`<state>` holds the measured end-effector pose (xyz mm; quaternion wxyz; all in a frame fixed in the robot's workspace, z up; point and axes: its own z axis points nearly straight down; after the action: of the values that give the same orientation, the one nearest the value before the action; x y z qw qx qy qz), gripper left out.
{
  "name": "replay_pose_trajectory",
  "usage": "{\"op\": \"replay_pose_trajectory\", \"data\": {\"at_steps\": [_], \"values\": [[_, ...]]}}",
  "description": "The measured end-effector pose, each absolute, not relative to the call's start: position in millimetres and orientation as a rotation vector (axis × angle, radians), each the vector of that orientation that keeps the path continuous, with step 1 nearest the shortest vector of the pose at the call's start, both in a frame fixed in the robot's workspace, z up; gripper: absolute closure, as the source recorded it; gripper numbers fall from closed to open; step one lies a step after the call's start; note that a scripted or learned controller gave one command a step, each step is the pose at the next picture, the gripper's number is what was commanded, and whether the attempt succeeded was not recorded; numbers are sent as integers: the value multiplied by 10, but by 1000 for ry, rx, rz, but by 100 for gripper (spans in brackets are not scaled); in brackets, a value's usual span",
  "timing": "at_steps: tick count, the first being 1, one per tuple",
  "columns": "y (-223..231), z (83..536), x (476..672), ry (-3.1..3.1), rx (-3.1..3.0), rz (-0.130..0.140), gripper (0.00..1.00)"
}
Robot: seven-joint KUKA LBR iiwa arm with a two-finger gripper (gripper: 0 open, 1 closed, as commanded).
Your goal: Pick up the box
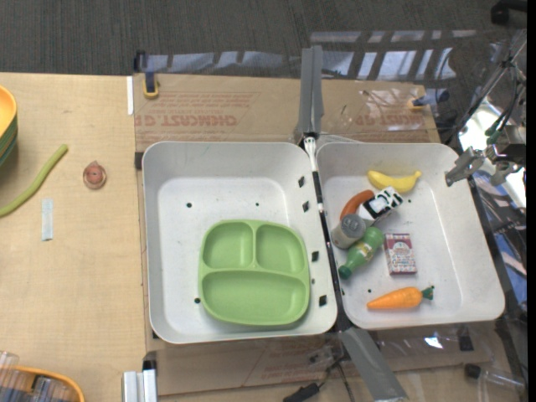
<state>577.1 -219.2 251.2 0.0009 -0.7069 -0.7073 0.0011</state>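
Box lies long-axis 12-to-6, low in the right bin

The box (400,253) sits beside the green bottle (362,252), above the carrot (399,299); the gripper (466,165) hovers at its 2 o'clock, and whether it's released or clenched I cannot tell

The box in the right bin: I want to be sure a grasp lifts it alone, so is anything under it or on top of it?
Nothing lies on the box; its printed face shows whole. It lies flat on the right bin floor, beside the green bottle. What is beneath it is covered.
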Motion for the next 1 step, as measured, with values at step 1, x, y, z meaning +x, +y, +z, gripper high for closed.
{"op": "replay_pose_trajectory", "data": {"at_steps": [1], "values": [[-1711, 1126, 5440, -2325, -2110, 2, 0]]}}
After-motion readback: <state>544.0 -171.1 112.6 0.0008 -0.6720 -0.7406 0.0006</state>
